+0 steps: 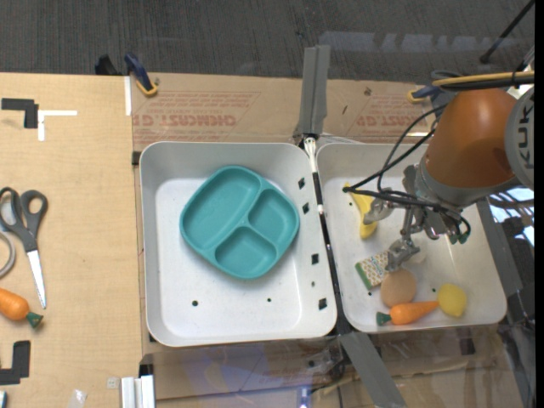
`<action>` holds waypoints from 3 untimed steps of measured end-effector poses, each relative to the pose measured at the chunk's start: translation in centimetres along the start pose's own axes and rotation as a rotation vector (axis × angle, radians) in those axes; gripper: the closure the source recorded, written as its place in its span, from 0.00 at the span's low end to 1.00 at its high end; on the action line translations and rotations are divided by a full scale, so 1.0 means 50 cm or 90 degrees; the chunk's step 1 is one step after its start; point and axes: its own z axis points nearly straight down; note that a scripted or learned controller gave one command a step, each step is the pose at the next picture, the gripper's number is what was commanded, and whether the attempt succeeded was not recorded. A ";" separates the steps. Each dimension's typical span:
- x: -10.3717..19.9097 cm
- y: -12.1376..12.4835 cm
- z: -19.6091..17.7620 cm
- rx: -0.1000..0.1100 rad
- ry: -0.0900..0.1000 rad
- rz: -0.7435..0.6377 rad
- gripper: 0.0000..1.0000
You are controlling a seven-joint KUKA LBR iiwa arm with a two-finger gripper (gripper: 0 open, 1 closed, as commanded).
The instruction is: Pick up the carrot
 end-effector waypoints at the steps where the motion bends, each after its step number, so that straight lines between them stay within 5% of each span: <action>1: 0.116 0.061 0.050 -0.001 0.002 0.073 0.00; 2: 0.059 -0.111 -0.108 0.001 -0.001 0.265 0.00; 3: 0.170 -0.017 0.042 0.002 -0.006 0.352 0.00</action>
